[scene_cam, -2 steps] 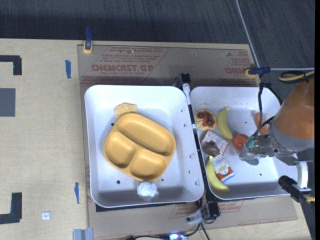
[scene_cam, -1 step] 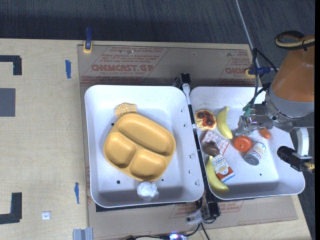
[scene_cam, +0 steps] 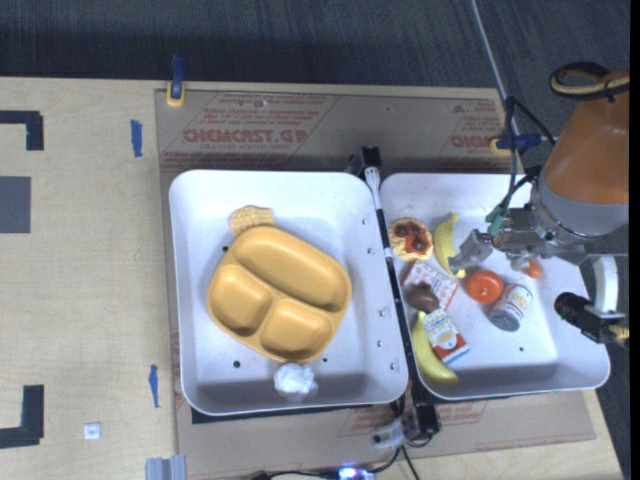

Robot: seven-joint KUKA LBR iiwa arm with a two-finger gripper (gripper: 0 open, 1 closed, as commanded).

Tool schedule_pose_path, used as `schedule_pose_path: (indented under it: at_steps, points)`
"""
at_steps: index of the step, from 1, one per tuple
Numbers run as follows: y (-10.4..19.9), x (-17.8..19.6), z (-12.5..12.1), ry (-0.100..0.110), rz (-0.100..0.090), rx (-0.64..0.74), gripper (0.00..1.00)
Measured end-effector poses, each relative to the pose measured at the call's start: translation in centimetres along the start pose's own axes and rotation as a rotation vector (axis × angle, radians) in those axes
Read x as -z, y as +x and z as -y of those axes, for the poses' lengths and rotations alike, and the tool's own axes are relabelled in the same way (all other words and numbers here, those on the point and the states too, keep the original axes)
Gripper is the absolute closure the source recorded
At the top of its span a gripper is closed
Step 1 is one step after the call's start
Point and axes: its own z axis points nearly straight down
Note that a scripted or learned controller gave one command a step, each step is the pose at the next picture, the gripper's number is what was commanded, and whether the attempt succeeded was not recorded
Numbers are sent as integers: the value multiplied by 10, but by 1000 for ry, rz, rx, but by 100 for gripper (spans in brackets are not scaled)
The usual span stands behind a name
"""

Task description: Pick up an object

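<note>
My gripper [scene_cam: 497, 258] hangs over the right bin [scene_cam: 580, 368], reaching in from the right under the grey arm with its orange band. Its fingers stand open with nothing between them. Just below it in the view lies a red-orange tomato-like ball [scene_cam: 485, 286]. A small can [scene_cam: 510, 308] lies to the right of the ball. A yellow banana [scene_cam: 443, 240] sits left of the gripper, beside a round pizza-like toy [scene_cam: 411, 236]. Lower in the bin are a brown-and-white packet [scene_cam: 428, 286], a small juice box [scene_cam: 444, 333] and a second banana [scene_cam: 428, 356].
The left bin [scene_cam: 190, 268] holds a large yellow divided tray [scene_cam: 278, 293], a tan waffle-like piece [scene_cam: 250, 217] at its top and a crumpled white ball [scene_cam: 294, 378] at the front wall. A black ridge [scene_cam: 385, 268] separates the bins. Cables hang by the arm.
</note>
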Motion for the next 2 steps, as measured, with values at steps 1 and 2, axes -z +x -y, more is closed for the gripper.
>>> schedule_pose_path:
  at_steps: [1,2]
  points:
    - [-31,-96,-3,2,0,-1,0]
    - [-31,-86,-4,-1,1,-1,100]
